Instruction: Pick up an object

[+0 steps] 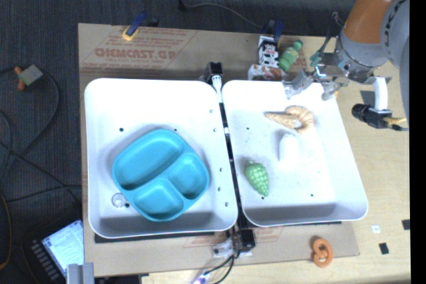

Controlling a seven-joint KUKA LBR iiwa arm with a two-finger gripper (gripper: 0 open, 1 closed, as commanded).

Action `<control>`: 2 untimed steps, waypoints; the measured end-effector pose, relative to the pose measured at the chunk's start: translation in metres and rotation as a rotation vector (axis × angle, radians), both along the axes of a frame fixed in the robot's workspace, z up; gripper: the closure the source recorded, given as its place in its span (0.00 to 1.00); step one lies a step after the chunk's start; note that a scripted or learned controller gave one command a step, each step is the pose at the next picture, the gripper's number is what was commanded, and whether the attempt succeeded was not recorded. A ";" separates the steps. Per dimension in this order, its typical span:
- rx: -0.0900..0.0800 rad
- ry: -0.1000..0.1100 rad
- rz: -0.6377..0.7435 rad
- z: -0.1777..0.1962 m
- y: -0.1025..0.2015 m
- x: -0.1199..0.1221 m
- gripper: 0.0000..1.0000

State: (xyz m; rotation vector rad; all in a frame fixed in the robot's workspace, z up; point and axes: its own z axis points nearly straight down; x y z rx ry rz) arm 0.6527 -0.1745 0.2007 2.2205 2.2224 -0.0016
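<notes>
- Croissant-like tan pastry [291, 118] lies in right bin [346, 163], upper middle, on the bin floor, nothing gripping it.
- Green knobbly object [257, 178] in same bin, lower left, well apart from pastry.
- White object [288, 145] just below pastry, hard to make out against bin.
- Gripper [311, 81] hangs over right bin's far edge, above and right of pastry; fingers look spread apart, nothing between them.
- Left bin [100, 110] holds blue divided tray [160, 173], tilted diagonal.
- Small clear round thing [118, 199] beside tray's lower left corner.
- Orange ring [322, 251] on bench below right bin.
</notes>
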 end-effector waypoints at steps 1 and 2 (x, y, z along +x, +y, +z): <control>-0.001 -0.002 -0.001 -0.111 -0.012 -0.049 0.00; -0.002 -0.003 -0.002 -0.101 -0.012 -0.049 1.00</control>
